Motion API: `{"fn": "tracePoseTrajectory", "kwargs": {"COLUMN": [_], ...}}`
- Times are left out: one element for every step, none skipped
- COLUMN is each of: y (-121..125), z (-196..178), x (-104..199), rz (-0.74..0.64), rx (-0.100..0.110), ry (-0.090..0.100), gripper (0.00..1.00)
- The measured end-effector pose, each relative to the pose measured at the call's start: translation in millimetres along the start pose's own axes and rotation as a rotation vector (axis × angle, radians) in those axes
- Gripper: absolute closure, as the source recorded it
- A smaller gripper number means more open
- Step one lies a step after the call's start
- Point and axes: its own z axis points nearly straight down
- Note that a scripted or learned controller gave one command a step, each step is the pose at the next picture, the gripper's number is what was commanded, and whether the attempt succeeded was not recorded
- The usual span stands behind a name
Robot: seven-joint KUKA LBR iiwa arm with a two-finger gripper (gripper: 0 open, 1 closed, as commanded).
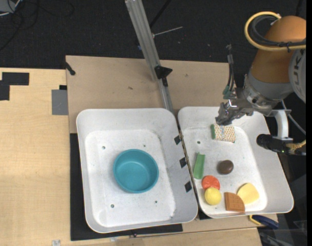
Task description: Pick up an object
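Observation:
My gripper [223, 118] hangs over the far end of the right bin [271, 173], just above a small checkered pad with a green edge [225, 134] that lies on the bin floor. Nearer the front of that bin lie a green stick [198, 165], a dark brown ball [225, 166], a red tomato-like piece [210, 181], a yellow lemon-like piece [212, 196], an orange-brown slab [234, 202] and a yellow wedge [248, 193]. Nothing shows lifted off the bin floor.
A teal bowl [136, 170] sits in the middle of the left bin [94, 137]. A slanted metal rail [145, 40] runs from the back down to the gap between the bins. The arm's wrist and cables stand over the right bin's far right corner.

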Motion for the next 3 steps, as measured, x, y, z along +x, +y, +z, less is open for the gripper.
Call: {"fn": "tracePoseTrajectory", "kwargs": {"y": [15, 33, 44], "z": [14, 12, 7], "x": [49, 99, 154], "rz": [0.000, 0.001, 0.001], "rx": [0.002, 0.001, 0.000], "ry": [0.001, 0.000, 0.000], "gripper": [1.00, 1.00, 1.00]}}
